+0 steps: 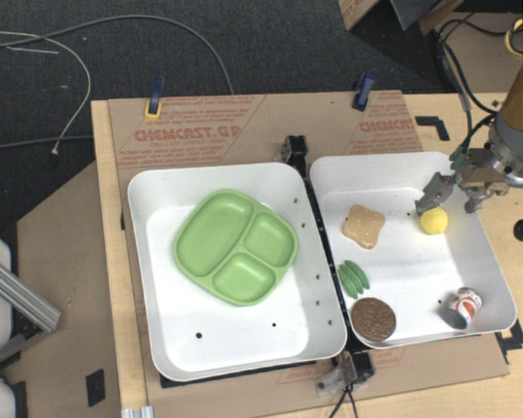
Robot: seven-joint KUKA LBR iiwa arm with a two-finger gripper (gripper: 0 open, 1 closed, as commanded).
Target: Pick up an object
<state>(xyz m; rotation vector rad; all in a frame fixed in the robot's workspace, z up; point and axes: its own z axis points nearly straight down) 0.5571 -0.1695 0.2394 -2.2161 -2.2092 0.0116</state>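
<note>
1. Left bin (163,340): shallow, white, square with rounded corners. It holds one green plate (235,246) with three compartments, lying flat and turned at a slant near the bin's middle.
2. Right bin (483,262): same make, set just beside the left one; their rims meet along the centre line.
3. Tan biscuit-shaped piece (364,226): in the right bin, upper left part, lying flat.
4. Green leafy piece (353,278): below the tan piece, close to the bin's left wall.
5. Brown round disc (373,319): at the bin's lower left corner, just below the green piece.
6. Yellow ball (433,221): upper right part of the right bin, resting on the floor.
7. Small can (464,305), red and white: lower right corner, lying on its side.
8. My gripper (457,193): at the right bin's upper right, just above the yellow ball. My two fingers stand apart, one to each side, with nothing between them. The ball sits below and between them.
</note>
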